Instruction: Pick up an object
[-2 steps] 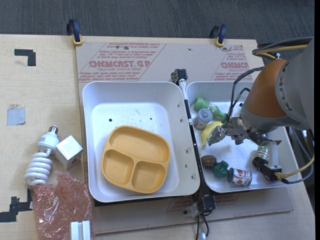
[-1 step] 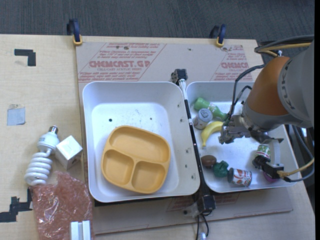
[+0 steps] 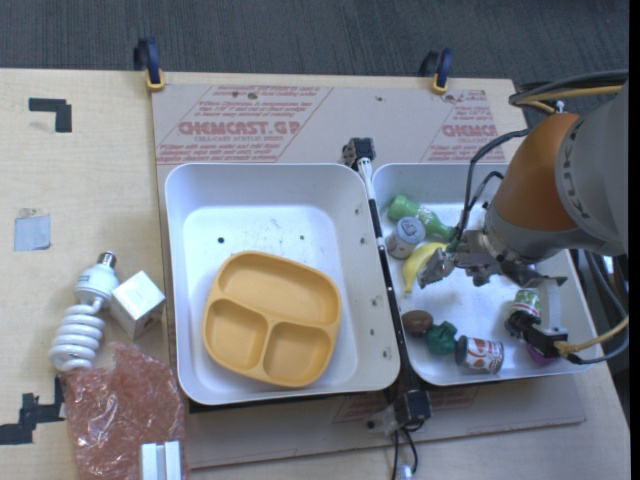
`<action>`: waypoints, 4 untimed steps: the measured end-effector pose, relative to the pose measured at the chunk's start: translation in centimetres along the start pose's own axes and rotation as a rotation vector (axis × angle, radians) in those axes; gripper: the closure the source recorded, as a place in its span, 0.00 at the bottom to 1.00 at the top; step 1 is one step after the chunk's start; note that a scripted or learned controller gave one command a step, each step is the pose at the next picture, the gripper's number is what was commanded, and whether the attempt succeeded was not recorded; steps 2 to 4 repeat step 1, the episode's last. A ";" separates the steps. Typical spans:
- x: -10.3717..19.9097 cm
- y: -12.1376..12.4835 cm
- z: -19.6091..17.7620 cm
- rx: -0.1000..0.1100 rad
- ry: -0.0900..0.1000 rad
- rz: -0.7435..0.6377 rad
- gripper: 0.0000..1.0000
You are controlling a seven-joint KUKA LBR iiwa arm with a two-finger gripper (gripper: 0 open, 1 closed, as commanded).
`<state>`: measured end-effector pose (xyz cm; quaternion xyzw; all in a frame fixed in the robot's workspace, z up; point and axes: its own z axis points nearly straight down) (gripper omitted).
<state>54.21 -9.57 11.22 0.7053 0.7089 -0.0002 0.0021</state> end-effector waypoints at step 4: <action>0.0 -2.9 2.0 0.003 0.003 0.006 0.00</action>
